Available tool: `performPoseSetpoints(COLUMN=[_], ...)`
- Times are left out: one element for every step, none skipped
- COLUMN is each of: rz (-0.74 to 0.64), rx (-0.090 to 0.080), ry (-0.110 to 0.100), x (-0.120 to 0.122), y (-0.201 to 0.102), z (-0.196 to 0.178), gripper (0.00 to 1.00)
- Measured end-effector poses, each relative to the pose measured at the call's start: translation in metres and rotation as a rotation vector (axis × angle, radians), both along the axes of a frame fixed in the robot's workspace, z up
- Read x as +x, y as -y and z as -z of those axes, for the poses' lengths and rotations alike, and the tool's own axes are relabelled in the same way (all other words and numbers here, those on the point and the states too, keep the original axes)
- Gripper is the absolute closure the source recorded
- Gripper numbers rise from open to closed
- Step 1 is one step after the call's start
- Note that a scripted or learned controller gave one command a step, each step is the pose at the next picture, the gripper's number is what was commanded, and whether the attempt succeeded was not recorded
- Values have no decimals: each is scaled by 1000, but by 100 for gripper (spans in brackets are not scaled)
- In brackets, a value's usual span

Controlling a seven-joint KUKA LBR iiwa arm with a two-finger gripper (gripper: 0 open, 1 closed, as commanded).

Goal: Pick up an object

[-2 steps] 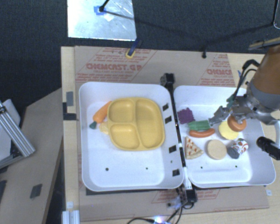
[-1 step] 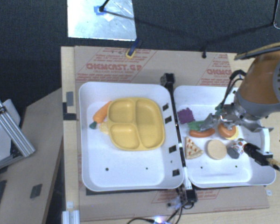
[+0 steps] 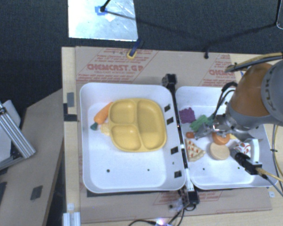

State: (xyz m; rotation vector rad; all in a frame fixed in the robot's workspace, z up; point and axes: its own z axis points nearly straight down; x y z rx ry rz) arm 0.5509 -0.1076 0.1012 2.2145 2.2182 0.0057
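Note:
My gripper (image 3: 211, 128) hangs low over the middle of the right bin (image 3: 203, 95), at the end of the grey arm with the orange band. A green leafy toy (image 3: 199, 123) lies right at its tip, touching or nearly touching it. Close around it are a purple grape bunch (image 3: 187, 113), a small red piece (image 3: 190, 135), a pizza slice (image 3: 194, 150), a round tan disc (image 3: 219, 151) and an orange piece (image 3: 221, 138). A red and white item (image 3: 245, 147) is partly hidden under the wrist.
The left bin (image 3: 92, 166) holds a yellow divided plate (image 3: 134, 125) with a carrot (image 3: 102, 113) and a small pale piece (image 3: 105, 129) at its left edge. A black ridge (image 3: 177, 131) separates the two bins.

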Motion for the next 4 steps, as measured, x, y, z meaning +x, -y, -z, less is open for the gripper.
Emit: performPoseSetpoints(rz=[1, 1, -1, -3], rx=[2, -7, 1, 2], ry=[-1, 11, -1, -2], x=[3, 5, 2, 2], y=[0, 4, 6, 0], z=[12, 0, -63, -108], gripper=[0, 100, 100, 100])
